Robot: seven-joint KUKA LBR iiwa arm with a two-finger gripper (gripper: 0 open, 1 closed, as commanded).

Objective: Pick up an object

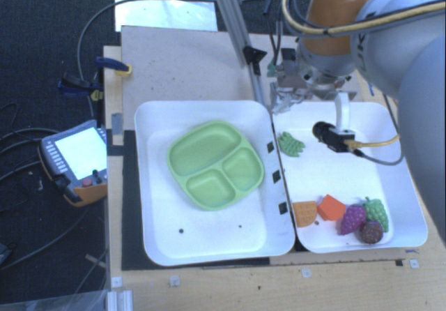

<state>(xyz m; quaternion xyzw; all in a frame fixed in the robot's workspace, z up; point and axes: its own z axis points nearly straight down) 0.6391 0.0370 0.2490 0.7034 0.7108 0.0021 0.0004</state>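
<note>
Above the right bin's (401,163) far-left corner, the gripper (284,99) hovers near a small green toy (290,143); whether its fingers are open, I cannot tell. Centring over the toy before descending seems wise.

1. The big grey arm (408,44) comes in from the right side and bends down.
2. Its orange band (341,3) sits up high, just above the wrist.
3. The gripper (289,97) points down, low at the end of the arm. Its tips are too blurry to make out.
</note>
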